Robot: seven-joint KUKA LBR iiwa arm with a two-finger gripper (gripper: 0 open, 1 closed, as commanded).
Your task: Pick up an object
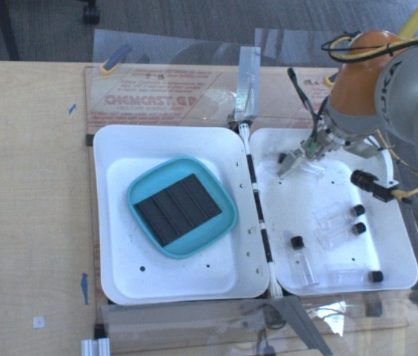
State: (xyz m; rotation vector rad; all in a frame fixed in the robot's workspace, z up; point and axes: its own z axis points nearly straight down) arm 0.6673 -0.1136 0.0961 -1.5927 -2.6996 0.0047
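Note:
In the left bin [113,273] a teal dish [220,199] lies tilted, and a dark ribbed slab [177,208] rests on it. Several clear vials with black caps lie in the right bin [402,265]: one [304,264] near the front, a pair [333,228] in the middle, and one [353,277] at the front right. My gripper [296,159] hangs low over the back of the right bin, with its tip near the bin floor. A small clear piece [314,169] lies just beside the tip. Nothing shows between the fingers.
The grey arm with its orange band [361,80] covers the right bin's back right corner. A black cable plug [370,183] sticks out beneath it. A ridge [257,206] with black clips divides the two bins. A clear sheet with red print [157,99] lies behind them.

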